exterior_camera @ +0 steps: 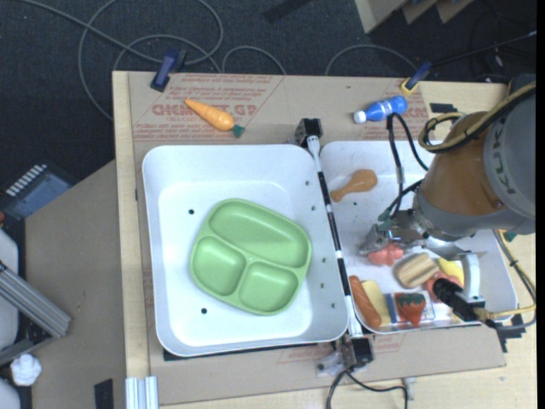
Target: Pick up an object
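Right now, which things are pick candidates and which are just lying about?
Job:
- gripper, down in the right bin
- toy drumstick
- pink toy
- bread roll
- hot dog
- strawberry

Lying about:
- green divided plate in the left bin
- carrot
- blue bottle

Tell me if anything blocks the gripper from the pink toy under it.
Nothing visible does. The gripper hangs right at the pink toy in the right bin; the bread roll lies beside it, not between.
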Motion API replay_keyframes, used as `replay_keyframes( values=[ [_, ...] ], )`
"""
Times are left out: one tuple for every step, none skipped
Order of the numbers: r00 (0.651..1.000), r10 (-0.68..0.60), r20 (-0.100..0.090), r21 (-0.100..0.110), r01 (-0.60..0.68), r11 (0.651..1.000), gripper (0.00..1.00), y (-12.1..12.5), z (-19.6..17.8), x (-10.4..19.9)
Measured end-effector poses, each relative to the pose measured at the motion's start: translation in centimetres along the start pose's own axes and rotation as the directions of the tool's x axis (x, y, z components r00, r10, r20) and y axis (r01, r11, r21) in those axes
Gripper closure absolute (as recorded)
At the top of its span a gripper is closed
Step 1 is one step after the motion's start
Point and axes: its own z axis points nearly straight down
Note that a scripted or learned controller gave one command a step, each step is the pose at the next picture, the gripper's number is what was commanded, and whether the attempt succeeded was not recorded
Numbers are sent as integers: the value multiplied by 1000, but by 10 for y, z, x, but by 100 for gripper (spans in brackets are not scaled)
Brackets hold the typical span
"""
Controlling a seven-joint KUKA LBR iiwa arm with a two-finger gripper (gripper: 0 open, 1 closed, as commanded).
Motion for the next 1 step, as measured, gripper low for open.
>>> replay_keyframes(
  values=[
    [1000, -3, 0, 3, 3, 1000, 100, 17, -89, 74]
  ],
)
